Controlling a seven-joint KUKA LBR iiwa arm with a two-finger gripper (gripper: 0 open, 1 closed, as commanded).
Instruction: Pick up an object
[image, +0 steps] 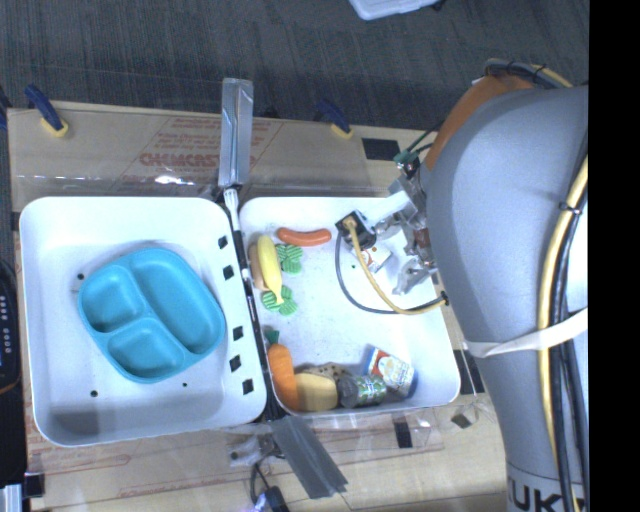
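Camera view, arm: the big grey arm (510, 250) comes in from the right and hangs over the right-hand edge of the right bin (330, 300).
Gripper: the gripper (385, 250) sits low over the bin's upper right part, amid cables and a yellow hose loop; from here I cannot tell how its hand stands, and I see nothing held in it.
Right bin, left side: a yellow banana (266, 263) lies along the left wall, with green leafy pieces (289, 258) beside it and another green piece (281, 301) just below.
Right bin, top: a sausage (304, 237) lies near the top wall, left of the gripper.
Right bin, bottom: a carrot (282, 369), a pale potato-like piece (318, 391), a can (362, 390) and a small packet (390, 370) crowd along the bottom wall.
Left bin: the left bin (60, 300) holds a blue divided plate (150, 313), well apart from the gripper.
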